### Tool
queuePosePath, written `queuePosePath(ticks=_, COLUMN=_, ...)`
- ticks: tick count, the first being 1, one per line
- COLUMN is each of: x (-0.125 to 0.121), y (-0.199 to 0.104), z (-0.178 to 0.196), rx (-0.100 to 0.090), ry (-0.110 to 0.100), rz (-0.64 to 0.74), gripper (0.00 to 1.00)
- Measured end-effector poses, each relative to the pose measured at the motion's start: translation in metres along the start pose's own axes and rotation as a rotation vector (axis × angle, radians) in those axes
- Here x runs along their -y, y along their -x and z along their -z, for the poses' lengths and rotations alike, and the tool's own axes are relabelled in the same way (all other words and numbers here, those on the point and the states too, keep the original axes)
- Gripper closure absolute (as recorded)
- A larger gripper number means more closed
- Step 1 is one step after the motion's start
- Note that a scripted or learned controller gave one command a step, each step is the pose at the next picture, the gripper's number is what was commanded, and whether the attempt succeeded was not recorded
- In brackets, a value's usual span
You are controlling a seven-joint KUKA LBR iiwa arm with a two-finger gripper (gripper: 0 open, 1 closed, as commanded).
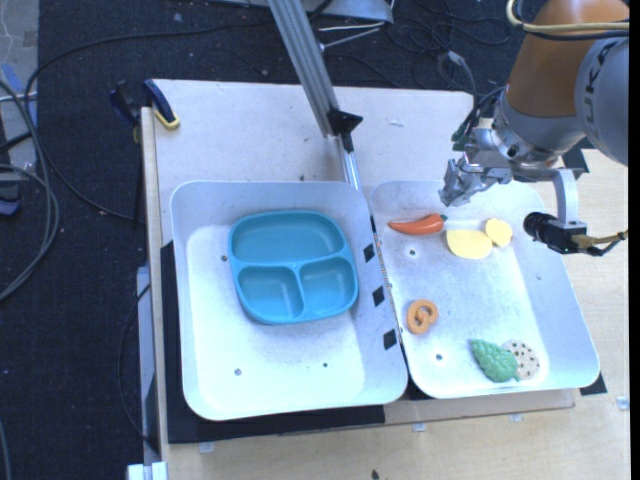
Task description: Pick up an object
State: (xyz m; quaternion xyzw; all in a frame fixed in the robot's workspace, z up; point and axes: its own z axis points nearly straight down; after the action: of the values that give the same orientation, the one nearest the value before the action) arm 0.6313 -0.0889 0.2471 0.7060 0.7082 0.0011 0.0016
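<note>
1. Nearest: green toy (493, 360) touching cookie (521, 358), front of right bin (560, 298); pretzel (422, 316) behind.
2. Candidates at bin's rear: carrot (417, 225), yellow piece (469, 244), small yellow piece (498, 232).
3. Gripper (462, 185) hovers above carrot end, nothing held; finger state: cannot tell.
4. Risk: carrot lies near bin wall; descent may clip rim or roll it.
</note>
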Motion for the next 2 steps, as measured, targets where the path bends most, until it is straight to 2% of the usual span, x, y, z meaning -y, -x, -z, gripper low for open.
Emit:
queuePosePath(ticks=1, x=-0.001, y=0.000, z=0.030, rx=0.000, ry=-0.001, rz=-0.001, gripper=1.00)
queuePosePath(ticks=2, x=0.031, y=-0.043, z=0.029, rx=-0.001, ry=-0.006, rz=0.001, gripper=1.00)
